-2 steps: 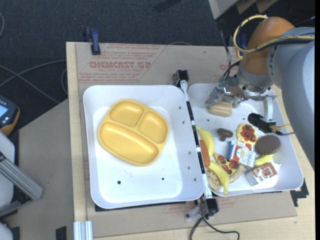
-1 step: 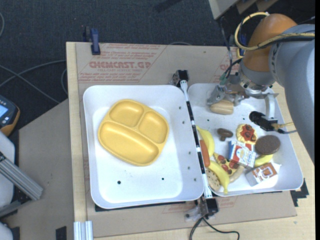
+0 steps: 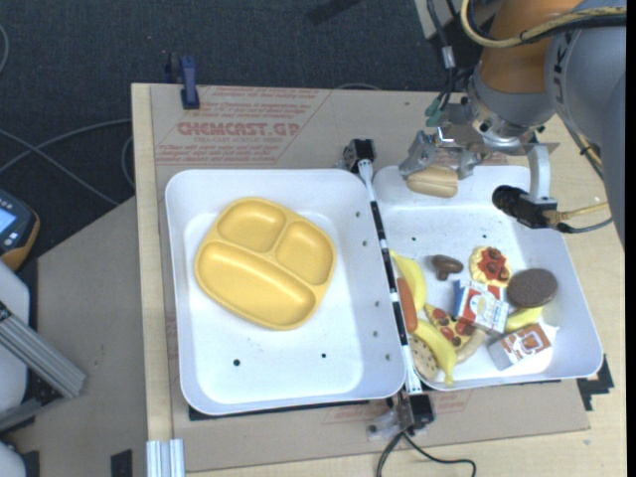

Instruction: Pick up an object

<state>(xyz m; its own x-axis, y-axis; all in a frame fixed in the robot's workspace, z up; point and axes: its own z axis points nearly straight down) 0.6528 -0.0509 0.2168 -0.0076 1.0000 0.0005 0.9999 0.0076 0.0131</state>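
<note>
Grey arm (image 3: 556, 58) with orange band reached in from right, over far edge of right bin (image 3: 571, 266). Hand (image 3: 437, 172) clamped on pale tan bread-like piece (image 3: 431, 182), which sat between fingers above bin's far-left corner, clear of the pile. Rest of toy food lay toward near side of right bin: banana (image 3: 422, 306), brown cookie (image 3: 533, 287), pizza slice (image 3: 489, 264), small cartons (image 3: 484, 308). Left bin (image 3: 199, 366) held yellow divided plate (image 3: 264, 261), near its middle. Both bins rested side by side on worktop (image 3: 238, 117).
</note>
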